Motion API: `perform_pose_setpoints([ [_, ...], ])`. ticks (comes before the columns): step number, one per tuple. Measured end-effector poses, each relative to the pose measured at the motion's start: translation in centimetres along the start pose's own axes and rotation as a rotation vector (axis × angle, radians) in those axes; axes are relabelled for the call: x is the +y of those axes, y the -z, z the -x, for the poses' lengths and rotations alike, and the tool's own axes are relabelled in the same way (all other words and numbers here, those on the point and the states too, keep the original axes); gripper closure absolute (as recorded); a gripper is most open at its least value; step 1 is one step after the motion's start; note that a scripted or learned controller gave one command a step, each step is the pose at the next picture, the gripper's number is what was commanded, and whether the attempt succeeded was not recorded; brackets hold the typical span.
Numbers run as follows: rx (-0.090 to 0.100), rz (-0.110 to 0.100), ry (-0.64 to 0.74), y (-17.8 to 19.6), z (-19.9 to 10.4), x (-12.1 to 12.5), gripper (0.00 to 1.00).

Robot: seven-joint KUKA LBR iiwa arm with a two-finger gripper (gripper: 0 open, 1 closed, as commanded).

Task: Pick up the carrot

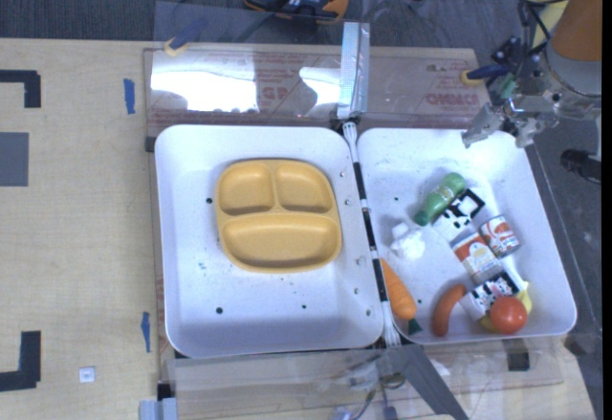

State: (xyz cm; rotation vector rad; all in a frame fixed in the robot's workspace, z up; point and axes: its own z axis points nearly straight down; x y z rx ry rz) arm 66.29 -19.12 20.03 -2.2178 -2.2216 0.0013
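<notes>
Two shallow white bins are seen from above, side by side on a bench. In the right bin [545, 217], the carrot [398, 289] lies against the wall shared with the left bin [182, 246], near the front corner; it is orange, tapered, with a small green tip pointing toward the front. It is judged to be a toy of hard plastic: light, stiff, smooth and somewhat slippery, not fragile. A hold across its thicker middle would seem safest, though the adjoining bin wall leaves little room for a finger on that side. The gripper [512, 121] hangs over the far right corner of the right bin, well apart from the carrot, and nothing is seen between its fingers; whether they are spread or closed cannot be told at this size. Near the carrot are a small white lump [408, 241], a green bottle [438, 198], a brownish sausage-shaped toy [446, 310], a red tomato-like ball [508, 315], and small cartons [485, 246] printed in black, white and orange, whose writing is too small to be read. A yellow divided plate [278, 214] rests in the left bin. Faint reddish lettering shows on the clear panel [421, 88] behind the bins, but it cannot be made out.
</notes>
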Motion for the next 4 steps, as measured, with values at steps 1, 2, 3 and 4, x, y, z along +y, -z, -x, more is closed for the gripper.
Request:
perform_pose_setpoints([
  [1,0.000,0.000,-0.128,-5.5,-3.4,-18.1,0.00],
  [2,-0.002,0.004,-0.075,-2.5,-7.9,-18.3,0.00],
  [3,-0.001,0.002,0.116,-1.7,-12.1,-18.2,0.00],
  [4,-0.003,0.005,0.206,2.4,-10.0,-17.9,0.00],
])
